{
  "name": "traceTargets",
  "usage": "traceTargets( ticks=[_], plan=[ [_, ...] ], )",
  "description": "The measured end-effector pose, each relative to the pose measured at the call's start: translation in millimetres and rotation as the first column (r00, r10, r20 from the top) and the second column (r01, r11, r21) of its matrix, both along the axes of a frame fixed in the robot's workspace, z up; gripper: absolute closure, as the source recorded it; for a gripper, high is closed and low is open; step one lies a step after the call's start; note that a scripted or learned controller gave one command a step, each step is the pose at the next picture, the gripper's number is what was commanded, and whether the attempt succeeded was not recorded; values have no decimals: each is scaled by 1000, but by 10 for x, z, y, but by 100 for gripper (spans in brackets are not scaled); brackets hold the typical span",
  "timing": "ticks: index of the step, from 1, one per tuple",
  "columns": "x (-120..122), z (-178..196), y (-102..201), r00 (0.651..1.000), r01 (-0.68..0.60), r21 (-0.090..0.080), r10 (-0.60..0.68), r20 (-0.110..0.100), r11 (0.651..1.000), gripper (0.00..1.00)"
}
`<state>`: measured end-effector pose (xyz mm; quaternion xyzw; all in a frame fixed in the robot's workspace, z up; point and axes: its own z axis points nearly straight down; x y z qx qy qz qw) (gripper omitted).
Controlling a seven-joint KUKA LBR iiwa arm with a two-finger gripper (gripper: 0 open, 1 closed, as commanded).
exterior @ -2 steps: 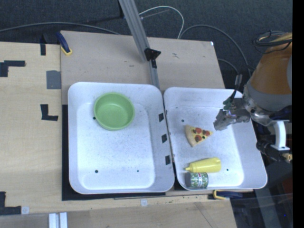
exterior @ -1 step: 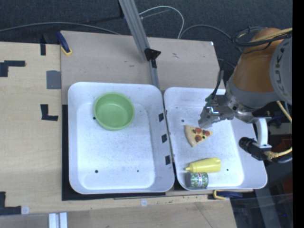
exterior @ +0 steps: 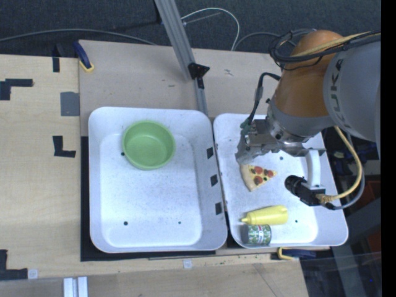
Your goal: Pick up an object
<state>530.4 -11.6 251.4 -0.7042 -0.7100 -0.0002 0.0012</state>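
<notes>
In the right bin (exterior: 328,228) a toy pizza slice (exterior: 257,177) lies near the middle. A yellow squeeze bottle (exterior: 266,215) lies on its side toward the front, with a small green can (exterior: 256,234) just in front of it at the rim. My gripper (exterior: 247,155) hangs low over the right bin's left half, its tips right at the pizza slice's upper left edge. The wrist hides the fingers from above. A green bowl (exterior: 148,144) stands in the left bin (exterior: 111,228), at its back.
A grey metal pole (exterior: 179,39) slants down from the top to the gap between the bins. The arm's grey and orange body (exterior: 322,85) covers the right bin's back right part. Wooden bench surface (exterior: 37,184) lies to the left.
</notes>
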Motion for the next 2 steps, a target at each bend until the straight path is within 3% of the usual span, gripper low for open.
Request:
traceTargets(
  ticks=[2],
  plan=[
    [-37, -79, 904, 1000, 2, -2, -2, -2, 1000, 100]
  ],
)
